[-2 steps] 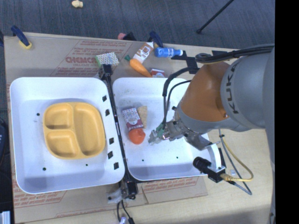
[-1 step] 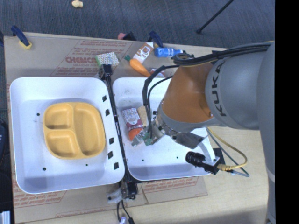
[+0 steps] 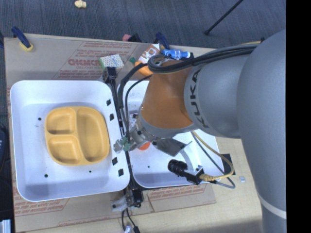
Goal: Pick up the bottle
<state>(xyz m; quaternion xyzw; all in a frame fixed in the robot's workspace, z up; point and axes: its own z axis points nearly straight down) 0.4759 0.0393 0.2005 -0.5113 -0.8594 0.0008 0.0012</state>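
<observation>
In the camera view, the grey arm [image 3: 228, 96] is reaching in from the right and is hanging low over the right bin [image 3: 160, 178], its orange band [image 3: 165, 103] covering most of that bin's floor. The hand [image 3: 125, 144] is sitting down at the bin's left wall, right against the ridge where the two bins are meeting. It is too small and too tangled with cables to tell whether it is spread or pressed together, and nothing is clearly showing inside it.

I cannot tell for sure where the bottle is lying. A small orange-red piece [image 3: 143, 147] is peeking out just beside the hand, under the wrist, in the right bin, and I cannot say what it is. A black plug [image 3: 177, 167] with a yellow-tipped cable is hanging over the bin's front part.

The left bin [image 3: 29, 178] is holding a yellow divided plate [image 3: 77, 135], lying flat near its middle, well apart from the hand. Both bins are resting on a cardboard sheet [image 3: 63, 57] on the bench. A blue clamp [image 3: 22, 39] is gripping the sheet's far left corner, and a checkered tag [image 3: 111, 61] is sitting behind the bins. A small yellow scrap [image 3: 80, 4] is lying on the dark floor beyond.
</observation>
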